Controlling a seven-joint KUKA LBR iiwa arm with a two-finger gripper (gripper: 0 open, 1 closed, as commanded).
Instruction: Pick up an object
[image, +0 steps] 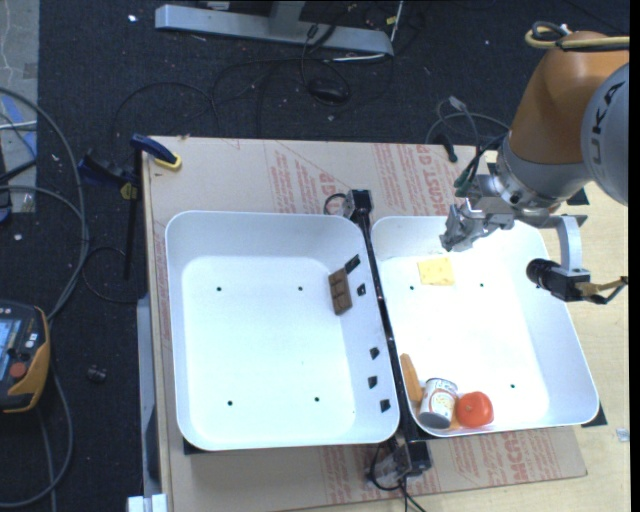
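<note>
My gripper (456, 238) hangs over the far part of the right bin (560, 330), just up and right of a flat yellow piece (435, 272) that lies on the bin floor. Nothing shows between the fingers. In the near left corner of the right bin lie an orange carrot-like stick (410, 378), a small white can (437, 401) and a red tomato-like ball (475, 408), packed close together. A brown chocolate-bar piece (340, 292) rests in the left bin (200, 250) near its right wall.
A black divider with clips (375, 300) runs between the two bins. The bench is a cardboard sheet (260, 170). A blue and yellow clamp (155, 152) grips its far left corner. Cables lie on the dark floor beyond.
</note>
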